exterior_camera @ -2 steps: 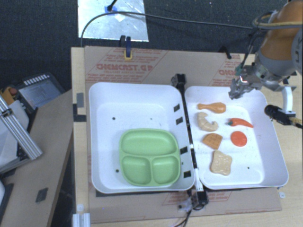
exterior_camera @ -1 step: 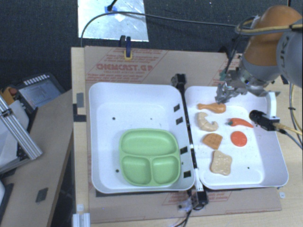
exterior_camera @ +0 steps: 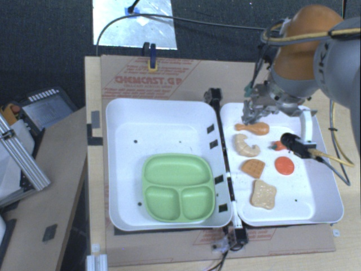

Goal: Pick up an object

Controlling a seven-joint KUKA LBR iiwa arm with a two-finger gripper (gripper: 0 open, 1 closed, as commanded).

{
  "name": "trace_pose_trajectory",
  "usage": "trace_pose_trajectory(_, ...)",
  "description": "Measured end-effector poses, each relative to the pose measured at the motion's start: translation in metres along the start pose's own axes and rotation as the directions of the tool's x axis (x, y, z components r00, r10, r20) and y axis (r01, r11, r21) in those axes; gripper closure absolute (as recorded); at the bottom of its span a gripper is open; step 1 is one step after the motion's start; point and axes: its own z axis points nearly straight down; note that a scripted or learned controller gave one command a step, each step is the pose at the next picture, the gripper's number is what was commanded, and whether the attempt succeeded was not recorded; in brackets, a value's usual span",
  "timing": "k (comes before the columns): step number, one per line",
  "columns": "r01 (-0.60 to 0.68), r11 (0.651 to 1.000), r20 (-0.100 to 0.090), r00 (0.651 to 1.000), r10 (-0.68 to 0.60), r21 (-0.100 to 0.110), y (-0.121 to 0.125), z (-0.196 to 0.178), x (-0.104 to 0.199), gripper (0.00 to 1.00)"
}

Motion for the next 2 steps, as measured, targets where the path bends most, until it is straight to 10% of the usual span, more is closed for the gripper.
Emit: trace_pose_trajectory(2,0.000,1.000,0.000,1.000,0.000,0.002,-0.028,0.002,0.108,1.00)
